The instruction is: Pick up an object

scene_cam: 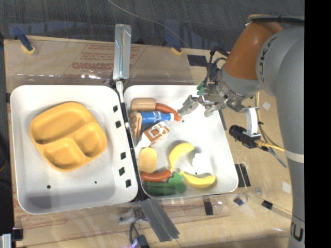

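Note:
My gripper [198, 106] hangs over the far right part of the right bin [223, 138], its fingers apart with nothing between them. Just to its left lie an orange sausage [166, 109], a tan bun [143, 104] and a blue bottle [153, 118]. Below those sit an orange-and-white carton [157, 132], a banana [179, 153], a pale yellow lump [148, 159], a second banana [199, 180], a red sausage [155, 175] and a green piece [165, 186]. The gripper touches none of them.
The left bin [26, 190] holds a yellow compartment plate [67, 135]. A metal divider bar [122, 50] stands between the bins at the back. The grey arm with its orange band [251, 50] comes in from the right; a black cable fitting [243, 136] hangs beside the bin's right wall.

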Robot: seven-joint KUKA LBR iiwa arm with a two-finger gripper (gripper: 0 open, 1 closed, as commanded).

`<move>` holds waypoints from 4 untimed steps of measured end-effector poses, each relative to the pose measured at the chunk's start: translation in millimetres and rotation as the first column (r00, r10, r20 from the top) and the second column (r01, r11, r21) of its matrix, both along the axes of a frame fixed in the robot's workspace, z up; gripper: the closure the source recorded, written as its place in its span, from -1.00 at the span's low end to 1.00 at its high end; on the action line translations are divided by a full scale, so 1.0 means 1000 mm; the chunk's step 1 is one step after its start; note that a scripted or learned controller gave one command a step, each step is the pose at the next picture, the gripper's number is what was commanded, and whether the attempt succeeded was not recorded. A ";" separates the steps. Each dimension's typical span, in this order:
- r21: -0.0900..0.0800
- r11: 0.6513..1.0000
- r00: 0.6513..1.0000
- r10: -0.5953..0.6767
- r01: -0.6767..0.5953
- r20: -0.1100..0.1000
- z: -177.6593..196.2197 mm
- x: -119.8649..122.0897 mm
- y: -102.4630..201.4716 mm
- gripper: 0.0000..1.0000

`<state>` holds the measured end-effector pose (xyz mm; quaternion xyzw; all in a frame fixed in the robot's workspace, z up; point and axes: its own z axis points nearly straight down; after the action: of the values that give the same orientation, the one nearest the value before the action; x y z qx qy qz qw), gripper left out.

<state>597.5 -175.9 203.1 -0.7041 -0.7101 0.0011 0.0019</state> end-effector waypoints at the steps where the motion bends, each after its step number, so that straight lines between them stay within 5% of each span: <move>1: 0.001 0.978 0.978 -0.209 0.209 0.018 -0.088 0.035 0.047 -1.00; 2: -0.007 0.987 0.987 -0.160 0.160 0.024 -0.096 0.051 0.063 -1.00; 3: -0.001 0.989 0.988 -0.151 0.151 0.027 -0.082 0.054 0.068 1.00; 4: 0.001 0.991 0.991 -0.131 0.131 0.008 -0.008 0.055 0.116 1.00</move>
<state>652.3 -59.6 195.3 -0.7492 -0.6623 -0.0020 -0.0006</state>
